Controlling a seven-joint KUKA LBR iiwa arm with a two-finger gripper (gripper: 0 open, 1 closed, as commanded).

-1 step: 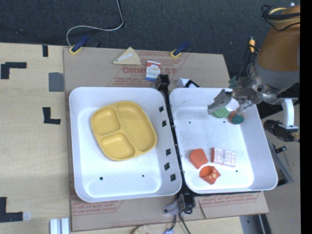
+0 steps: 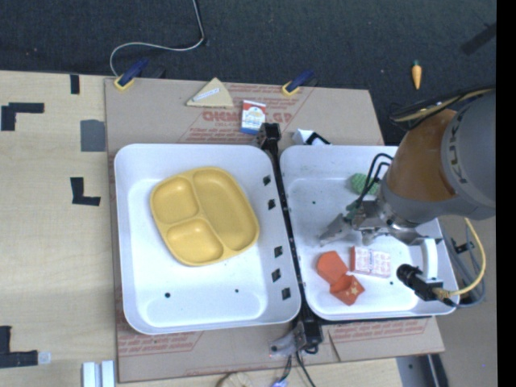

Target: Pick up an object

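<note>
The end effector (image 2: 343,226) hangs low in the right bin (image 2: 322,172); I cannot tell its state. The orange block (image 2: 330,265) lies at its six o'clock, just beside the small carton (image 2: 371,261).

Arm (image 2: 439,172) reached in from right, over the right bin (image 2: 322,172). Gripper (image 2: 348,226) hung low above the bin floor, fingers spread, nothing between them. Just below it lay an orange block (image 2: 330,264), a red block (image 2: 347,289) touching it, and a small white-and-red card (image 2: 372,261) beside them. Green item (image 2: 357,183) sat near the arm, partly hidden. Left bin (image 2: 137,297) held a yellow divided plate (image 2: 203,214). A small red-and-white box (image 2: 253,117) and a tan wedge (image 2: 211,94) lay on cardboard (image 2: 347,111) behind the bins.
</note>
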